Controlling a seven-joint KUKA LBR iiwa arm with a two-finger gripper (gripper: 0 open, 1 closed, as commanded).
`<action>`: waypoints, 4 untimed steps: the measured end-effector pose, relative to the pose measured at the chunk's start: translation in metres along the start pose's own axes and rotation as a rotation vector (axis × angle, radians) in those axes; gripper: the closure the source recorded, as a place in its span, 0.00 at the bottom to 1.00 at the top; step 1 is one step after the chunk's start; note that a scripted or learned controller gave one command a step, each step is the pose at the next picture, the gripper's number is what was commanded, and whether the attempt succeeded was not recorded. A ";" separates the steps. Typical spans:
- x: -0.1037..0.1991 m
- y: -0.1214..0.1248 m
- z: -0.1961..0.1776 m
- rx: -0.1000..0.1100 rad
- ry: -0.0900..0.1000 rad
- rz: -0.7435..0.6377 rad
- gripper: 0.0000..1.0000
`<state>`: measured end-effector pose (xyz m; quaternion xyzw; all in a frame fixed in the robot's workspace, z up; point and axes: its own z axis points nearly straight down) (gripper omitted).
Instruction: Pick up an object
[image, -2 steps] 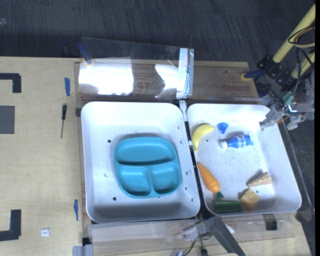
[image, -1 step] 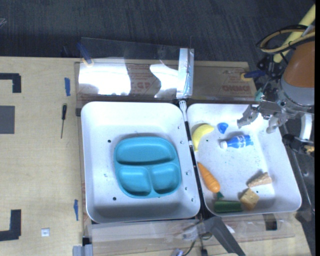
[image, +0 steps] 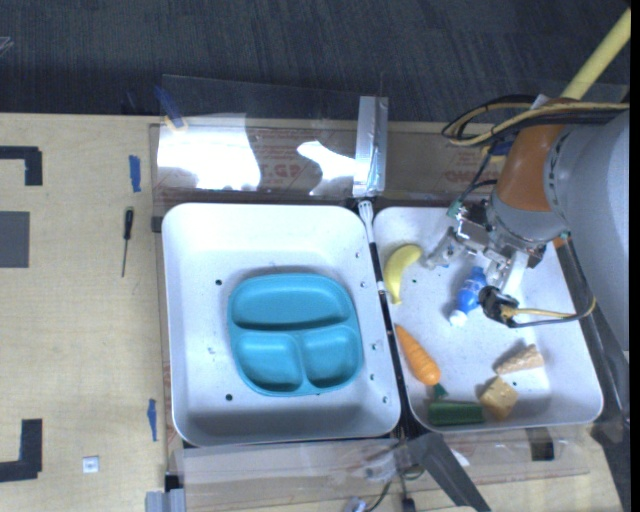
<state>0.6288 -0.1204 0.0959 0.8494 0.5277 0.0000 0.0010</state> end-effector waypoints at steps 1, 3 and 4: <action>-0.026 -0.036 0.007 -0.011 0.003 -0.295 0.00; -0.028 -0.035 0.001 -0.008 -0.001 -0.293 1.00; -0.028 -0.036 0.001 -0.008 0.000 -0.293 0.00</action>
